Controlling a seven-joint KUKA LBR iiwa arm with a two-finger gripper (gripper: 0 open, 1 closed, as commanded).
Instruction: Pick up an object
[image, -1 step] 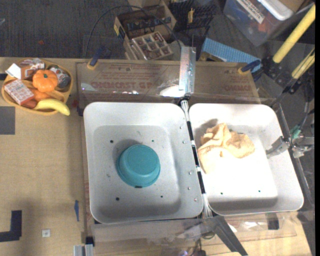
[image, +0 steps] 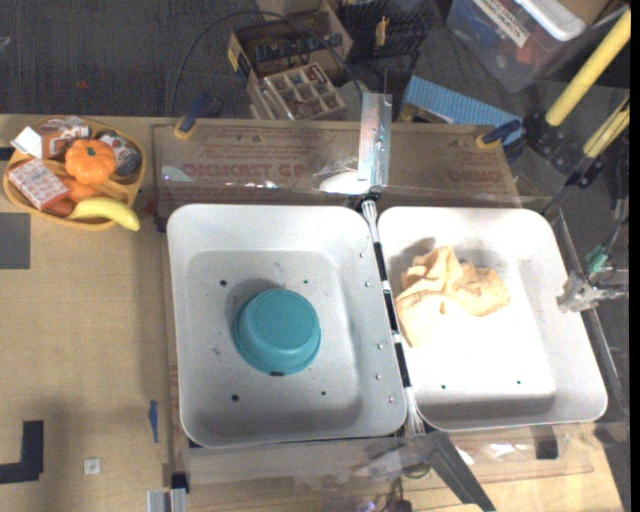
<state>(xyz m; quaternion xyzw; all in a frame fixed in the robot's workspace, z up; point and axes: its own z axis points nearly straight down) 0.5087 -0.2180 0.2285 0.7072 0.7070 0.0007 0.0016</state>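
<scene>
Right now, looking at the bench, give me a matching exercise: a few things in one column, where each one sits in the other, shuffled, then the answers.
Things:
1. teal bowl
2. crumpled tan cloth
3. yellow banana
4. blue clamp

Places:
A. in the basket at the bench's far left corner
B. upside down in the left bin
C. on the far edge of the bench, behind the left bin
D. in the right bin, near its left wall

Pairs: 1-B, 2-D, 3-A, 4-C

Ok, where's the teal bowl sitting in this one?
The teal bowl sits upside down near the middle of the left bin, well apart from the crumpled tan cloth that lies in the right bin.
</scene>
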